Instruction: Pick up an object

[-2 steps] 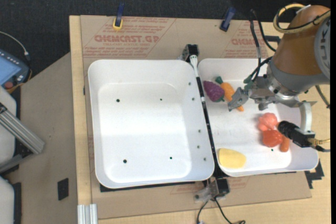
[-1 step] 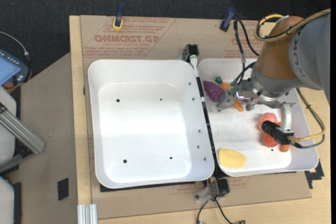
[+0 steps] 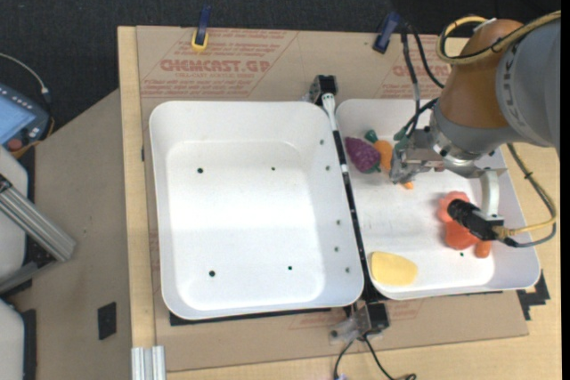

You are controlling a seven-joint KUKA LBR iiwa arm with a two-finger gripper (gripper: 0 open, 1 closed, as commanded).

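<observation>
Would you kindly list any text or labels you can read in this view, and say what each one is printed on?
"CHEMCAST GP", in red print on the brown protective sheet beneath the bins, above the left bin.
Smaller red lines below that word: too small to read.
More red print on the same sheet near the right bin, at the arm: partly hidden, unreadable.

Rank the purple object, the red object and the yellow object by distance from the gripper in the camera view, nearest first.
From the gripper:
1. Purple object, just to its left in the view, by the divider.
2. Red object, lower right in the right bin.
3. Yellow object, at that bin's near edge.
</observation>
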